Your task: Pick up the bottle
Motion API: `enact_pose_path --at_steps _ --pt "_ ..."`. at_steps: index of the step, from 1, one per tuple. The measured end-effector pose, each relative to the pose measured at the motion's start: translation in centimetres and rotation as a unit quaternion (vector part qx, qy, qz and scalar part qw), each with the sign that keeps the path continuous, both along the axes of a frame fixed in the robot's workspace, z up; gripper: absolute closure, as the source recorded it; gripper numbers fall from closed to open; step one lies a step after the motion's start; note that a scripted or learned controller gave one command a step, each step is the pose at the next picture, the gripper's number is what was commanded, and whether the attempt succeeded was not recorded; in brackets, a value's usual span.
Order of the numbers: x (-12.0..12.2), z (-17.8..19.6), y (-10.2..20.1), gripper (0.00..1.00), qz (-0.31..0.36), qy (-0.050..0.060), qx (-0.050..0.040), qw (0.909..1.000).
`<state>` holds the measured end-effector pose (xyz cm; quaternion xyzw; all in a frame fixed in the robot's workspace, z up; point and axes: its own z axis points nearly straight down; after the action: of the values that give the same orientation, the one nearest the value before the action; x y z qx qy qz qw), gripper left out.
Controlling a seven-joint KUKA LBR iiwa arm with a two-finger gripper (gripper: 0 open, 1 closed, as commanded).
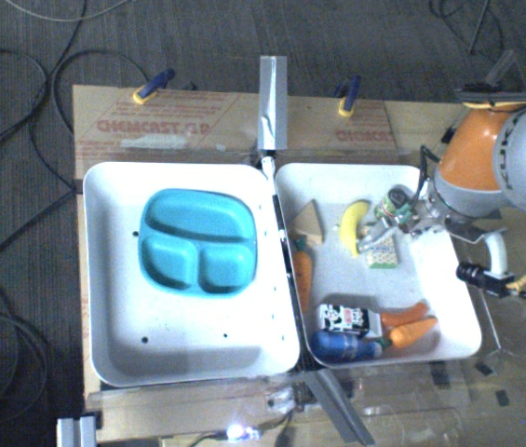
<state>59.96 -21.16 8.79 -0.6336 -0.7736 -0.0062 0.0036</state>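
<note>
The bottle point(344, 346), blue with a dark cap end, lies on its side in the right bin point(449, 277), pressed into the near corner by the dividing wall, just under a small black-and-white carton point(343, 318) and touching the tips of two carrots point(410, 327) that run toward the bin's right wall. The gripper point(374, 242) hovers higher up in the same bin, near its far-centre, beside a banana point(353, 226) and over a small patterned packet point(384, 255); whether its jaws are spread or clenched cannot be told from this angle, and nothing is seen between them. The likely trouble is crowding: a descent on the bottle could catch the carton or a carrot instead, or jam a finger against the near rim, since the bottle hugs two walls. Open room lies mid-bin, between packet and carton, so an approach from there looks safest. The left bin point(114, 333) carries a blue divided tray point(198, 241).
</note>
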Motion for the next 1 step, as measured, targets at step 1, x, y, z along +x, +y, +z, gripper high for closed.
enact_pose_path --at_steps 1 --pt "-7.52 0.10 0.69 0.00 -0.017 -0.002 -0.0077 0.9998"
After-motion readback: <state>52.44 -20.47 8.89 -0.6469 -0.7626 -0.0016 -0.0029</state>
